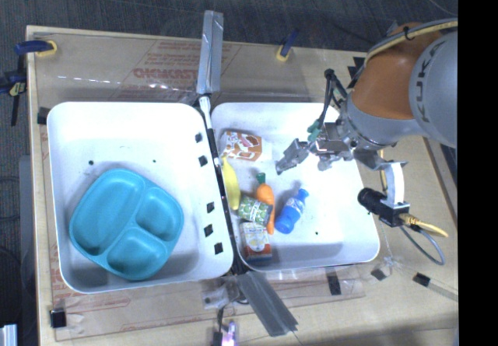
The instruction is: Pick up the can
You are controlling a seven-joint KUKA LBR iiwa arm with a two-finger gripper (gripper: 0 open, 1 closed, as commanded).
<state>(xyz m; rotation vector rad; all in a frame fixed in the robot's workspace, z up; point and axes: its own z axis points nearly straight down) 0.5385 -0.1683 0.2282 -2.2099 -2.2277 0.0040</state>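
Arm [405, 92] reaches in from 3 o'clock, wrist over the right bin [342, 239]. Gripper [297, 156] hangs over the bin's upper middle, fingers pointing toward 9 o'clock. Jaws look slightly apart with nothing between them.

Can [253, 209] sits in the right bin near the left wall, lying among the clutter, green label showing. It's at roughly 7 o'clock from the gripper, clearly apart from it, no contact.

Around the can:
- banana [231, 183] just at its 10 o'clock, running along the divider between the bins
- carrot [267, 198] touching or just beside it at 2 o'clock
- blue bottle [289, 212] at 3 o'clock, tilted, cap toward 1 o'clock
- small packet [256, 240] with a red and white label just beside it at 6 o'clock
- brown and white snack pack [242, 145] at 12 o'clock, near the bin's top left corner

Left bin [70, 123] holds a teal divided plate [127, 222] in its lower half.

Blue clamps [34, 47] on the bench's far edge at 10 o'clock.
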